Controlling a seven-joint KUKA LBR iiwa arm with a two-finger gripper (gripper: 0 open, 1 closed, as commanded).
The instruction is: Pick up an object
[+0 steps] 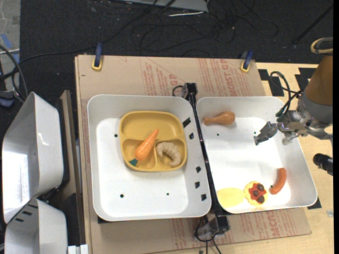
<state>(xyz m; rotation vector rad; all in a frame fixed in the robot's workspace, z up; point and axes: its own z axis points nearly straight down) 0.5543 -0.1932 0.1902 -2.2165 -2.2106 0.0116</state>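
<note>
Two shallow white bins sit side by side on a cardboard-covered bench. The left bin (106, 194) holds a yellow divided plate (153, 140); a toy carrot (146, 145) lies tilted across its lower left compartment and a pale toy shrimp (170, 153) curls in the lower right one. The right bin (238, 152) holds four loose things: a toy chicken drumstick (220, 119) near the far wall, a toy sausage (278, 181) toward the near right corner, a small toy pizza slice with red toppings (256, 192) just left of the sausage, and a flat yellow disc (229, 196) just beside the pizza at the near wall. The arm reaches in from the right, and its gripper (264, 133) hangs over the bare middle-right floor of the right bin. Its dark fingers (261, 137) point left, with nothing seen between them; whether they stand wide or narrow cannot be told from this angle. The drumstick lies up and left of the fingertips, apart from them; the sausage and pizza lie well below them, toward the near wall.
</note>
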